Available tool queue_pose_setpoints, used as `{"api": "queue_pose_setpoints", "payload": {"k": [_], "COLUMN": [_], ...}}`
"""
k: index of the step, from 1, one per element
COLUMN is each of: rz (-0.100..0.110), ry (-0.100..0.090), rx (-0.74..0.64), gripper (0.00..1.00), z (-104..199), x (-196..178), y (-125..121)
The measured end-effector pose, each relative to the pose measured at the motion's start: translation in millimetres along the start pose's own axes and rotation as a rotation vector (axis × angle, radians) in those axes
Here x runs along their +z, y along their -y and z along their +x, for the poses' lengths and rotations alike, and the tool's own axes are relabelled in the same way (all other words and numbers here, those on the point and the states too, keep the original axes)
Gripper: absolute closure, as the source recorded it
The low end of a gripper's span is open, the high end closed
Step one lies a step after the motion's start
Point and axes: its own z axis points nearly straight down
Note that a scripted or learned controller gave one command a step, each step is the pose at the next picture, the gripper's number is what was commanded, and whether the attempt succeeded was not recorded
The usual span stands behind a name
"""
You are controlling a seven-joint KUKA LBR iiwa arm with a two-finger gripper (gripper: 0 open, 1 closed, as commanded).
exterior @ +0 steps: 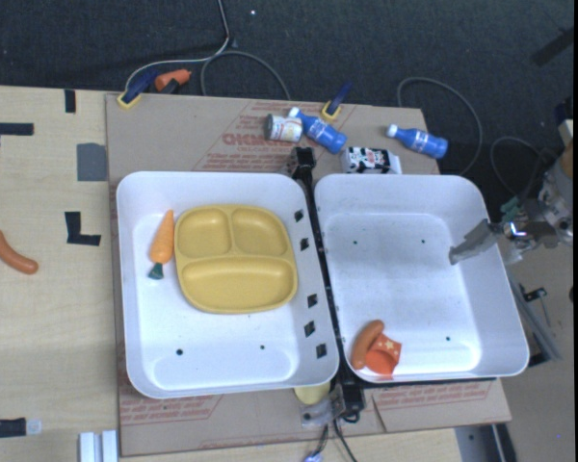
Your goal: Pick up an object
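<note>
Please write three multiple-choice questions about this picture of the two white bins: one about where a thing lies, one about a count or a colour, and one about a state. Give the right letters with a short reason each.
1. Where does the carrot lie?
A. in the left bin, beside the yellow plate
B. in the right bin
C. on the cardboard behind the bins

2. How many compartments has the yellow plate?
A. two
B. three
C. five

3. Where is the pincer?
A. over the carrot
B. above the right bin, near its right wall
C. over the yellow plate

Answers:
1 A, the carrot lies along the plate's left edge.
2 B, two small compartments sit above one wide one.
3 B, it reaches in over the right rim, away from the orange items in the near corner.
</note>
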Motion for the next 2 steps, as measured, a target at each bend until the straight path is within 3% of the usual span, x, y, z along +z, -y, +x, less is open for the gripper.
{"api": "queue_pose_setpoints", "payload": {"k": [1,2], "rz": [0.011,-0.007], "ry": [-0.004,0.003], "rx": [-0.002,-0.007], "gripper": [0.00,0.00], "z": [17,76], "x": [171,173], "y": [-7,-89]}}
